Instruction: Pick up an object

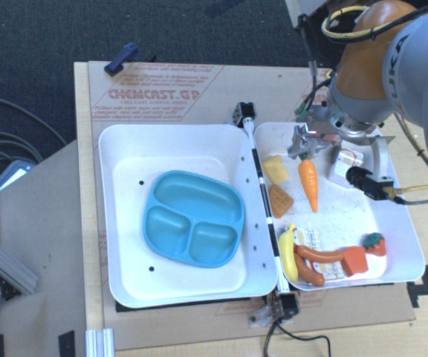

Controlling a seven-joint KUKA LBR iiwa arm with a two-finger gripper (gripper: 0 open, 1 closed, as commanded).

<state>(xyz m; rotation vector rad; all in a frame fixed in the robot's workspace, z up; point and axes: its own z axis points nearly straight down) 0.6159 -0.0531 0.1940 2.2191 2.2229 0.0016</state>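
Several toy foods lie in the right bin (400, 229); the nearest, a carrot (308, 184), lies centre-right of the frame just below the gripper (312, 141). Whether the gripper is spread or pressed together I cannot tell. A good grasp probably spans the carrot's width, clear of the yellow block (276, 169).

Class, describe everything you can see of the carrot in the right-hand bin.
The carrot is a small orange toy, smooth and plastic-looking, tapering to a point. It lies flat on the floor of the right bin, thick end toward the gripper just above it, tip pointing toward the camera. Nothing visibly touches it; the yellow block lies apart at its left.
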